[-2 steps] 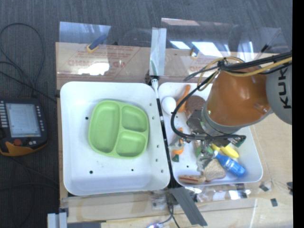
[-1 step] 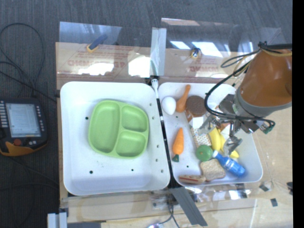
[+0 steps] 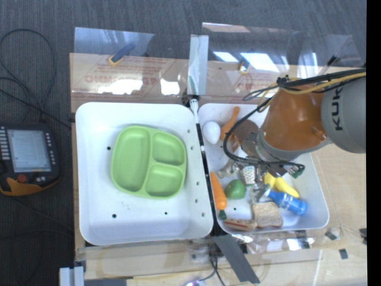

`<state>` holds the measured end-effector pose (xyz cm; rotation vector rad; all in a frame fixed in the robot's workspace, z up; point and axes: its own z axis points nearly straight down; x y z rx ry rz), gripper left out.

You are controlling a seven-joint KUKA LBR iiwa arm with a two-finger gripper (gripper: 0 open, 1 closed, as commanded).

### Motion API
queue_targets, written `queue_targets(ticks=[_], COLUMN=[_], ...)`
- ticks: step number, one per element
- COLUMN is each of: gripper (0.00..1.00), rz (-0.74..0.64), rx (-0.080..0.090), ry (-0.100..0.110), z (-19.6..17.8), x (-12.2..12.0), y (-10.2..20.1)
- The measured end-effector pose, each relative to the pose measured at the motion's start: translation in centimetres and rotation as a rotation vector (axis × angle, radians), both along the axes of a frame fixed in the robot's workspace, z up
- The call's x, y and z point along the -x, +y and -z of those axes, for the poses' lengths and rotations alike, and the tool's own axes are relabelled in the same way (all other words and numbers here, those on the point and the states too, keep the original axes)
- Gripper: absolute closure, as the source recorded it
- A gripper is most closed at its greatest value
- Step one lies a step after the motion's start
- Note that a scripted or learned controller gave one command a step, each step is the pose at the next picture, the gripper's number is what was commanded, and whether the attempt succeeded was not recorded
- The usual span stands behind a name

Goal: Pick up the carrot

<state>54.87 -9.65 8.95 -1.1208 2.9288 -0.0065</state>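
Carrot [image 3: 218, 193] in right bin [image 3: 318, 210] by egg [image 3: 211, 131], green tray [image 3: 149, 161] in left bin [image 3: 98, 219], hand [image 3: 250, 174] grip unclear

Arm [image 3: 333, 115] cut off at 3 o'clock edge. Pincer [image 3: 250, 177] mostly buried under orange band [image 3: 294, 121]; fingers too cluttered to read. Right bin [image 3: 321, 210] upper part covered by arm. Far carrot-like piece [image 3: 230, 119] partly hidden at 12 o'clock.

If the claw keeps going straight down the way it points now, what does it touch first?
Most likely the green round item right beneath the claw, not the carrot, which lies just to the camera's left along the right bin's wall. Depth is hard to judge from this slanted view.
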Motion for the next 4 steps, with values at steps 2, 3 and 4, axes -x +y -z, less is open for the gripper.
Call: queue_targets(ticks=[2, 3, 4], gripper=[0.0, 0.0, 0.0], rz=[-0.059, 0.009, 0.105], rx=[-0.007, -0.003, -0.005], ry=[0.004, 0.01, 0.012], z=[-9.3, -9.1, -9.1], x=[-12.1, -5.2, 2.2], y=[8.2, 1.7, 5.5])
